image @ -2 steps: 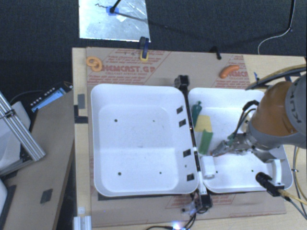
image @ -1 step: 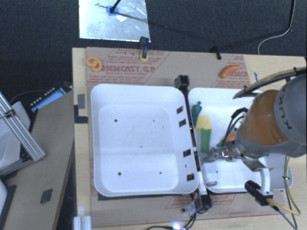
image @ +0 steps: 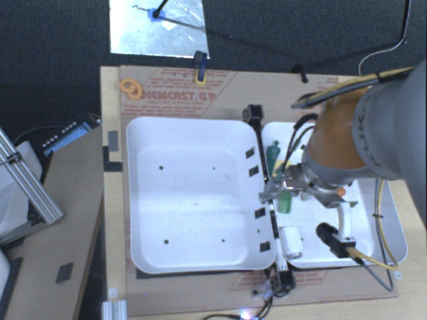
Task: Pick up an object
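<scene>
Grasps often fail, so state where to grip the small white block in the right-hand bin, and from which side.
Probably across the narrower width of the small white block, coming straight down: it lies flat beside the left wall of the right-hand bin, cramping any sideways approach.

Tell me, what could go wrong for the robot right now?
1. The gripper is right by the inner wall of the right bin, next to the left bin, so it might bump that wall.
2. The green thing lies partly under the gripper, close to that wall. A grab there could slip or just shove it.
3. The white block lies close by and could get knocked.
</scene>
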